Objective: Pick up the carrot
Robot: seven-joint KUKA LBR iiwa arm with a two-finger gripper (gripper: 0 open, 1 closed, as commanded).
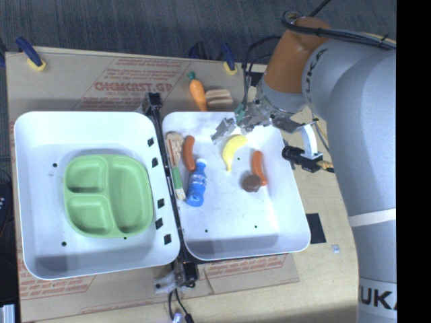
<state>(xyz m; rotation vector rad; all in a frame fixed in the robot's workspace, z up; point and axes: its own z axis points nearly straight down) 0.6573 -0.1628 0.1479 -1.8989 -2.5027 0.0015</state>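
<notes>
- Two shallow white bins sit side by side on the worktop [81, 86]; the left bin [27, 180] carries a green divided plate [108, 194], and the right bin [289, 221] carries the loose items.
- Carrot [197, 93]: it lies outside both bins, on the brown board just past the 12 o'clock rim of the right bin, stem end toward 11 o'clock. A tan block-shaped item [218, 98] lies touching or just beside it at 3 o'clock; which of the two cannot be resolved.
- Judgement: the carrot's position outside the bin wall places it off the usual pick area, so an approach has to clear the rim.
- Right bin contents: a banana [232, 149] near centre, an orange-red sausage-shaped item [258, 167] with a brown round item [251, 183] touching its 6 o'clock end, a blue bottle [196, 184], a second sausage-shaped item [189, 152] and a pale stick-shaped item [176, 155] along the 9 o'clock wall.
- Pincer [227, 128]: it hangs over the 12 o'clock part of the right bin, just beside the banana's upper end and at about 5 o'clock from the carrot, apart from it.
- Pincer state: whether it is spread or closed cannot be told; nothing can be confirmed as gripped.
</notes>
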